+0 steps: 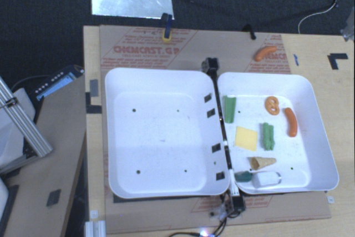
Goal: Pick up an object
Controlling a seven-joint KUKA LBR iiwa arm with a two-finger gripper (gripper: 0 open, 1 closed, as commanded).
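**Seven-ish little things packed in one bin, plenty of ways to whiff**

All the candidates are in the right bin (320, 119), so I'll place them off the yellow slice (247, 138). The green stick (268, 136) lies just beside it on the far side from the left bin (111, 119). The cone (262, 162) is just below it toward the near rim, with a white lump (266, 178) and a small teal bit (243, 176) further down. The green block (229, 109) is up and toward the divider. The pretzel (272, 105) and orange sausage (291, 122) lie up and out toward the far wall. A second sausage (265, 53) lies on the desk (310, 47), outside the bin, well above the slice.

My guess at what bites:

- The slice looks flat, so a pinch may scrape the floor and come up empty.
- The slice and green stick are so close that going for one could nudge or catch the other.
- The green block, and the teal bit and white lump, hug the divider and near rim, so the wall could block a descent.

As for the claw, I can't tell if it's spread or pressed together, or where any of this lies relative to it.
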